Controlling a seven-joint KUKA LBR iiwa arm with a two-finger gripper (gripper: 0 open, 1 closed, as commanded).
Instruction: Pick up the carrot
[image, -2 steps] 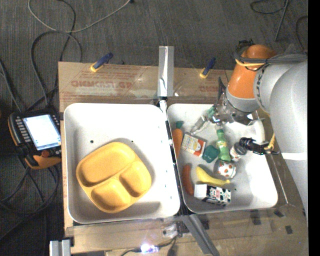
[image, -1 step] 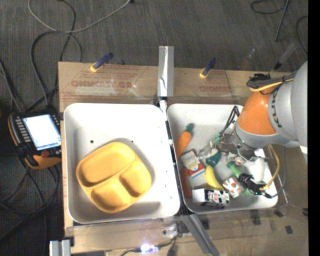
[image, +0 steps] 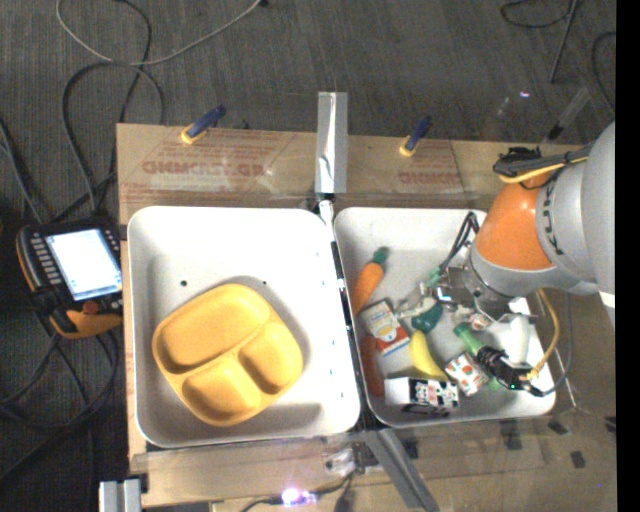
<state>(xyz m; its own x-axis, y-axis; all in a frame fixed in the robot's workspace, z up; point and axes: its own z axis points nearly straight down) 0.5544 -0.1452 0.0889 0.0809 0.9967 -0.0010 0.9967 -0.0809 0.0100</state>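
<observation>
Nothing's picked up yet. Using the right bin (image: 350, 225) as the landmark: its near end is a clutter of small packages and a yellow banana-like toy (image: 424, 355). Mid-bin, the gripper (image: 437, 297) hangs over that clutter — can't tell how its claw stands. Further back, the carrot (image: 367, 282) lies along the bin's left wall, untouched — reach, grasp and lift all remain.
</observation>
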